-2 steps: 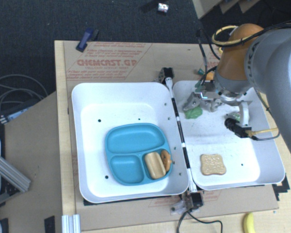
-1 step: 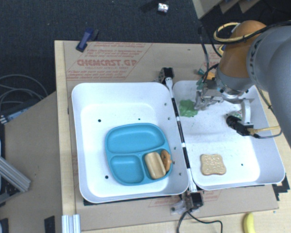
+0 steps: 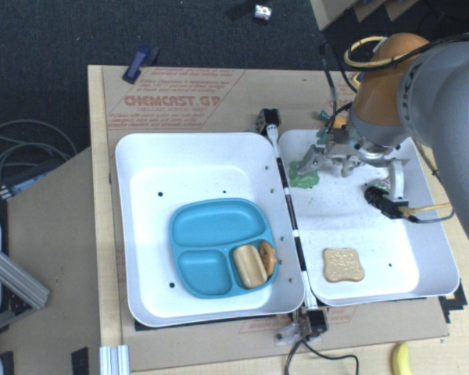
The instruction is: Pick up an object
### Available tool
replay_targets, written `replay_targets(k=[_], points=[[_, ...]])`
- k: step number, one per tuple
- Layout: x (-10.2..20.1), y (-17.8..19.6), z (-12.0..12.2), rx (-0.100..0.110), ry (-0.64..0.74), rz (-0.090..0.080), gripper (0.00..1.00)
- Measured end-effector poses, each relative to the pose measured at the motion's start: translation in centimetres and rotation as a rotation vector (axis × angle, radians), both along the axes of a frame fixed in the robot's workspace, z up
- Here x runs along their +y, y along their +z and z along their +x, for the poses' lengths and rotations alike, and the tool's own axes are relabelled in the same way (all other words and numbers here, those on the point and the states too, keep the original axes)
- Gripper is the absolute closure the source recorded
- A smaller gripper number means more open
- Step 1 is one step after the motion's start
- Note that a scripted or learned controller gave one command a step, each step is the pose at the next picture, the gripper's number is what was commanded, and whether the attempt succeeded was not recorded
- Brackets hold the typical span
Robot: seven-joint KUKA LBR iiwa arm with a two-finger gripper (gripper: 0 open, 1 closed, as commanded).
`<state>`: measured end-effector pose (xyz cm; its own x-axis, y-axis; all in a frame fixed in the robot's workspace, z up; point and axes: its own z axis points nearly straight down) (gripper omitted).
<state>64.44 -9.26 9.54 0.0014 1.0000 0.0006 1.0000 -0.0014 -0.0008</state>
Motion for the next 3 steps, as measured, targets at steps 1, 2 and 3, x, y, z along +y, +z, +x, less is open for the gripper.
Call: replay_targets(k=[1, 2, 3], points=[[0.0, -1.0, 0.1, 0.0, 0.001, 0.0, 0.0], [0.1, 0.1, 0.2, -0.003, 0.001, 0.0, 1.0], [0.1, 0.0, 0.2, -0.002, 0.0, 0.0, 0.0]])
